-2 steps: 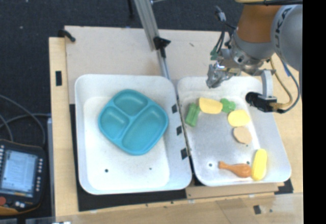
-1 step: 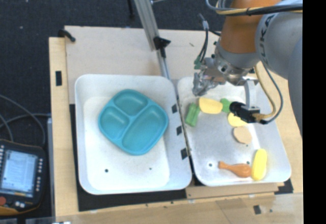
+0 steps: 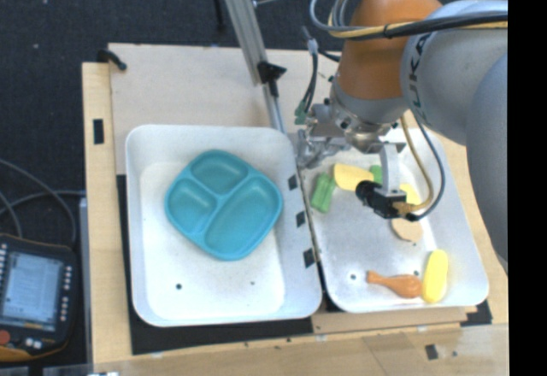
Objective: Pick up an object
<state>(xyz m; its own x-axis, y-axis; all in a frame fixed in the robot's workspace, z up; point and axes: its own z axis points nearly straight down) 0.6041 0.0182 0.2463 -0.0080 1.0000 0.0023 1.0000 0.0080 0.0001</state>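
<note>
My gripper (image 3: 318,152) hangs over the upper left corner of the right bin (image 3: 376,280), close against the wall that divides the two bins. From this slant my wrist and its orange band cover most of it, so I cannot tell how it is set or whether it has anything in its grasp.

Just below it and a little to its right lies a green block (image 3: 323,192), tilted, on the bin floor. Beside that block, farther right, is a yellow piece (image 3: 351,177), partly under my wrist hardware. A black cable end (image 3: 380,198) dangles across it. Near the bin's lower right corner, well apart from my gripper, an orange chicken-leg-shaped toy (image 3: 397,284) lies just beside a yellow banana-like toy (image 3: 435,274). A tan curved piece (image 3: 408,230) sits between those and my wrist.

The left bin (image 3: 154,280) on the table (image 3: 188,75) bears a blue compartment plate (image 3: 224,203).
</note>
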